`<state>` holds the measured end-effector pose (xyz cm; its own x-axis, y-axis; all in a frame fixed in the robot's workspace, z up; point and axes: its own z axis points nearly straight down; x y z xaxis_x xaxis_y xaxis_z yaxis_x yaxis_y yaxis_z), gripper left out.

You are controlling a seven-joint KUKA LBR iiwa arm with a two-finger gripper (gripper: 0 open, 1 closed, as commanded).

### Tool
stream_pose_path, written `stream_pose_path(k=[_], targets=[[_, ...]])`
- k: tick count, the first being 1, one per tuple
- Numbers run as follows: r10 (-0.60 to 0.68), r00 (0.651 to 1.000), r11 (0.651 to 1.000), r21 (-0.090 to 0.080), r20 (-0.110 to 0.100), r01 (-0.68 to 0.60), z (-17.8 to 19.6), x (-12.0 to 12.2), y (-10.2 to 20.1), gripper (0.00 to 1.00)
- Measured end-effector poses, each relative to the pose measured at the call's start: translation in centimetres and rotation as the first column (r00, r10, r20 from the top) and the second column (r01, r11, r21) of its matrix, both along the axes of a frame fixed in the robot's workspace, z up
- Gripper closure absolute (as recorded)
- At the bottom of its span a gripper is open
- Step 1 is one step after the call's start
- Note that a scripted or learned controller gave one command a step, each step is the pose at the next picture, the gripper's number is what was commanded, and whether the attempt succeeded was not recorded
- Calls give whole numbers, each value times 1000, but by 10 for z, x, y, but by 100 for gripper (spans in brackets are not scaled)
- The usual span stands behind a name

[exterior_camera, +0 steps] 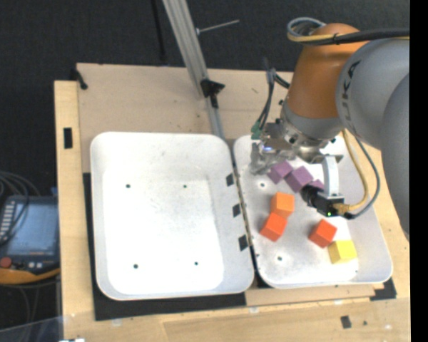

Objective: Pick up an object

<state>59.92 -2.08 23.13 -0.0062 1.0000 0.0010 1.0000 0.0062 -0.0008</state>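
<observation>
The gripper (265,155) hangs low over the right bin's (374,262) far left corner; whether it grips anything, I cannot tell. The purple block (291,174) lies just beside it. Best to centre over the block before descending.

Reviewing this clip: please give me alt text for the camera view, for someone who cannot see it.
A grey arm with an orange band reaches from the right over the right bin, its gripper low by a purple block. Nearer the camera in the same bin lie three orange blocks and a yellow block. The left bin sits alongside.
</observation>
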Motion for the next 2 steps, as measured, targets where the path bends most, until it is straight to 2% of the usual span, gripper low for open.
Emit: stream_pose_path(k=[2], targets=[[3,1000,1000,1,2,-3,18,-4,107,100]])
